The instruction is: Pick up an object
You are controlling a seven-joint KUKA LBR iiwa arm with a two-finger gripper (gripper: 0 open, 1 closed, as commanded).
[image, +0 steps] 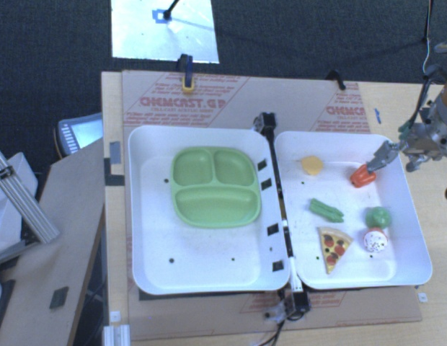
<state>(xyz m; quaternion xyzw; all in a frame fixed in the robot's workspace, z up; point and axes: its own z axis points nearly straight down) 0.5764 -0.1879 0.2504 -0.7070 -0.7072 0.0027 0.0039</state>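
Pincer (382, 154) hangs over the right bin (418, 222), its tip touching the orange-red carrot (363, 176) just below-left; we cannot tell its state. Farther left we see the yellow piece (312, 166); below, green bean (326, 210), pizza slice (333, 246), green ball (378, 217).

The bench (112, 265) carries a cardboard sheet (231, 96) under two white bins, the left bin (148, 265) and the right bin (407, 265), touching side by side.

Orange-red carrot-like toy (363, 176) — lying tilted near right bin's (418, 215) far right side, gripper (386, 152) touching it.
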